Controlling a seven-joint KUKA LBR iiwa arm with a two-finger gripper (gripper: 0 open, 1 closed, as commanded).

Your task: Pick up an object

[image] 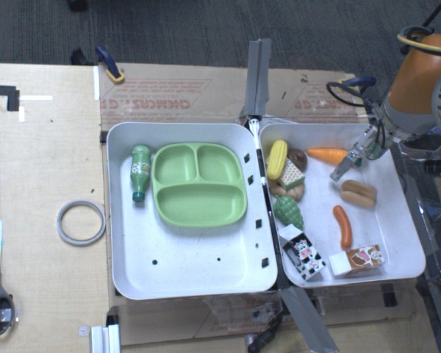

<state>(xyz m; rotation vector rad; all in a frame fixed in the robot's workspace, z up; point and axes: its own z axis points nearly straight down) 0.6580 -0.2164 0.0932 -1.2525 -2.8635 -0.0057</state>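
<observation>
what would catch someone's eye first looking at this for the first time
Probably the big green divided plate in the left bin, with a green bottle lying beside it. Next, the heap of toy food in the right bin: a corn cob, a carrot and a hot dog, with the pincer hanging over them.

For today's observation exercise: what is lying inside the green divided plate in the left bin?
All three compartments of the green plate show bare green. A green bottle lies beside it, outside the rim.
</observation>
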